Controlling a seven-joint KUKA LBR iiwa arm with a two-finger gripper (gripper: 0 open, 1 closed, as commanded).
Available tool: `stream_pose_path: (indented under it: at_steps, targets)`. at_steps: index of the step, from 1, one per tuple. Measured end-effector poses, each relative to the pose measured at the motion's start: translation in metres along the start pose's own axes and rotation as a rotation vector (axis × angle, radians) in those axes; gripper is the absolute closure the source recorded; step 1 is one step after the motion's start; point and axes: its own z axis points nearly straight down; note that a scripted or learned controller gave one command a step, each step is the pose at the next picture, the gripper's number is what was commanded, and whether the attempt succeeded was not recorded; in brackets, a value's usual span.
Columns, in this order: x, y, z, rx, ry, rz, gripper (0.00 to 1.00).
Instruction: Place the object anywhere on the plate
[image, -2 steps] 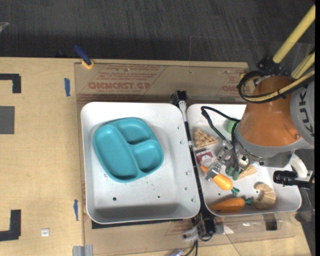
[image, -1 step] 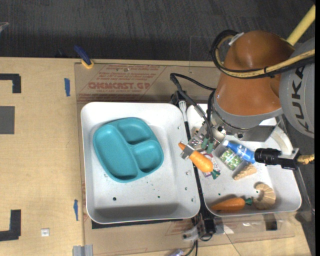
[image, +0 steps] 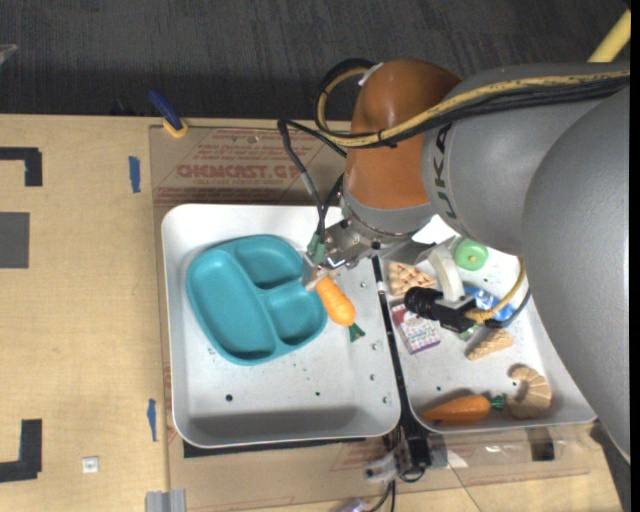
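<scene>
At the left, the teal plate (image: 255, 297) lies in the left bin (image: 190, 410), with bare floor below it. A toy carrot (image: 336, 301), likely light, stiff and slick, best pinched mid-body, hangs at the plate's right rim from the hand (image: 328, 262), which looks clenched on its top end. Clutter fills the right bin (image: 560, 400).

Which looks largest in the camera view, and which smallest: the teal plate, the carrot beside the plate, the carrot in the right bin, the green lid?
1. teal plate
2. The two carrots look alike: the carrot beside the plate and the carrot in the right bin; I would not rank them.
3. green lid
</scene>
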Motion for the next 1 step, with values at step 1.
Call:
stream_pose_path:
  at_steps: [1]
  targets:
    - [-0.0012, 0.001, -0.003, -0.005, -0.002, 0.001, 0.0]
